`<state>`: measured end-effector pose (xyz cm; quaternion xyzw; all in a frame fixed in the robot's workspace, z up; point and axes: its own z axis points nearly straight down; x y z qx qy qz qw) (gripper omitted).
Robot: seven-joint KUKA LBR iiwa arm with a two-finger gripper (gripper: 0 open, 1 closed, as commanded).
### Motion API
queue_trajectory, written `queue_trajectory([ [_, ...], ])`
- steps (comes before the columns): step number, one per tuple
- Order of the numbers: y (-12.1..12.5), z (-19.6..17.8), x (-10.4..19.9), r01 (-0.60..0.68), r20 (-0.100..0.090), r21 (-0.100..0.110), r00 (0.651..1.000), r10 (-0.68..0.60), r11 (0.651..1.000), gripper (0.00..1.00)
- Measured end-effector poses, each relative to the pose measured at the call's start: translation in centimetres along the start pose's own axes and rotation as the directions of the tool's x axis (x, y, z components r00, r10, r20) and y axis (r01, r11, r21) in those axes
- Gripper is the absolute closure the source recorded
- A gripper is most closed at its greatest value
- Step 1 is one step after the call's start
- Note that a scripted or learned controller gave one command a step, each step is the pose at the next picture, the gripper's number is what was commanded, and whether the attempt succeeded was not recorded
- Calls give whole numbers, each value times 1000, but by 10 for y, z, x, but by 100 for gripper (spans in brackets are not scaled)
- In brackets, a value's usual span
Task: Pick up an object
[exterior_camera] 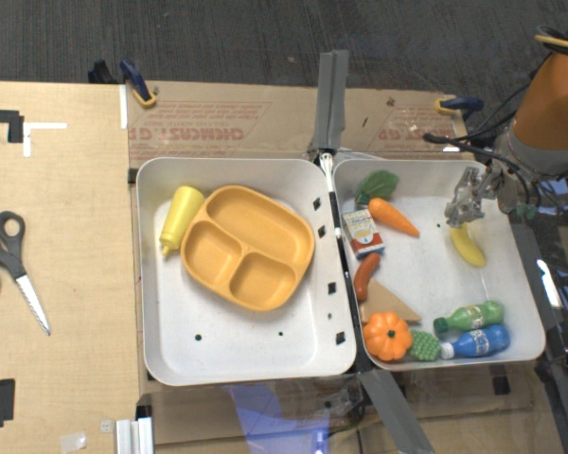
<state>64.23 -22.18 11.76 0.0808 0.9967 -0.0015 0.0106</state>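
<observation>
Tool [466, 206] above banana [468, 246], grip state unclear; mirrored cardboard [229, 130] lettering and small carton [361, 228] label unreadable.

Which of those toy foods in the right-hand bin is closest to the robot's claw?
The yellow banana. It lies just below the gripper, while the carrot, pumpkin and bottles sit farther off.

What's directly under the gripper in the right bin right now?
The gripper hangs over a yellow banana on the right white bin floor. The banana's upper end is covered by the gripper, so contact cannot be judged.
</observation>
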Motion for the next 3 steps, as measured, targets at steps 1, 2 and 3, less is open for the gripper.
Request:
queue_trajectory([
  [1,0,0,0,0,0,0,1000,0,1000,0],
  [2,1,23,-5,-63,-13,0,998,63,998,0],
  [3,-2,24,12,-154,-16,1,988,154,988,0],
])
